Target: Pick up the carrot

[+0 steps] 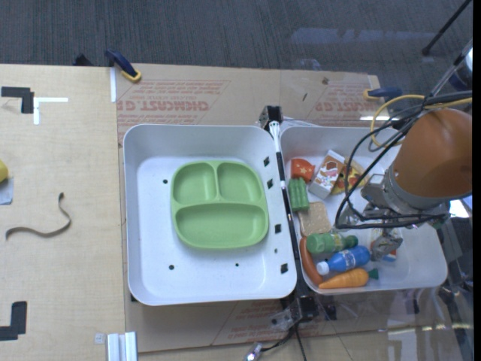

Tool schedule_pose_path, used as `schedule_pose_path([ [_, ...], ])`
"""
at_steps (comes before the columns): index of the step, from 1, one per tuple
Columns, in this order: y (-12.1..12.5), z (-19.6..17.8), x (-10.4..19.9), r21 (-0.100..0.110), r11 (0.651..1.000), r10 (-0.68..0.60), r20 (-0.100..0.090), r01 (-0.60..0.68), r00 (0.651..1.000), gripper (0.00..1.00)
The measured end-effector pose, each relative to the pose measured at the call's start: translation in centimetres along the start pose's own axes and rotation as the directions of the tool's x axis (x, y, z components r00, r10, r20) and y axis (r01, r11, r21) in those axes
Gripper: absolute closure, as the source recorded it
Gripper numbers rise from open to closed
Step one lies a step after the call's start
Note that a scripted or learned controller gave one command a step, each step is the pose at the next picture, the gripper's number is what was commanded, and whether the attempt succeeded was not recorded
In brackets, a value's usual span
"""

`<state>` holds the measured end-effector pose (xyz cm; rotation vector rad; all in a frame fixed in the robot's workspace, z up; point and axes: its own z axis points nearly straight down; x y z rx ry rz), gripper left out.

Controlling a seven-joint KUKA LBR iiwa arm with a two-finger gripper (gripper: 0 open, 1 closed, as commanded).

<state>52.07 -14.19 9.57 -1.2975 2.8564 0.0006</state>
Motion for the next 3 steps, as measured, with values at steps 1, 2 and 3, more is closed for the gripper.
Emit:
schedule_pose_path([
  [1,-5.5,-3.9,5.1,0.002,0.938,-0.347,0.002,0.347,0.938,0.0],
  [2,1.0,0.0,-4.0,-0.002,0.974,-0.226,0.003,0.226,0.974,0.0],
  [3,8.8,-9.6,-4.4,-0.001,0.998,0.059,0.0,-0.059,0.998,0.0],
])
